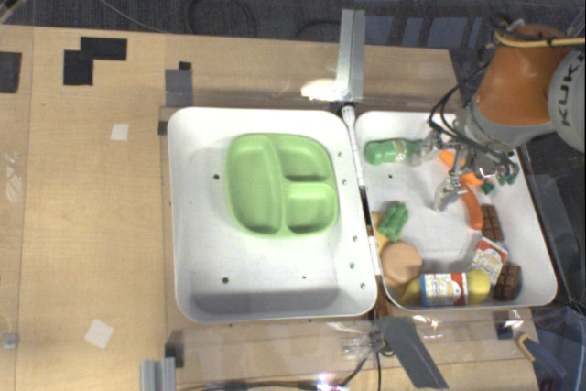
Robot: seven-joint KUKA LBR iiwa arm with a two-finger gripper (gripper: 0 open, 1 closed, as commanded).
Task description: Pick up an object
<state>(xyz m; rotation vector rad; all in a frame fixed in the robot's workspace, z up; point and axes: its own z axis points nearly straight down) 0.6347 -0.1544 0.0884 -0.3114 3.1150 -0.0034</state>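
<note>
Several toys crowded the right bin [540, 238]; the tool [461, 181] hovered low just beside an orange carrot-like piece [473, 208], jaws seemingly apart, gripping nothing. Step: approach, pre-grasp. Next move needed a short descent over the piece, then closing.

Divided tray [279, 183] in left bin [197, 224]

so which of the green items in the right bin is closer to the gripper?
The green bottle, lying on its side at the bin's far edge, just left of the gripper. The other green item sits lower, nearer the round tan piece.
</note>
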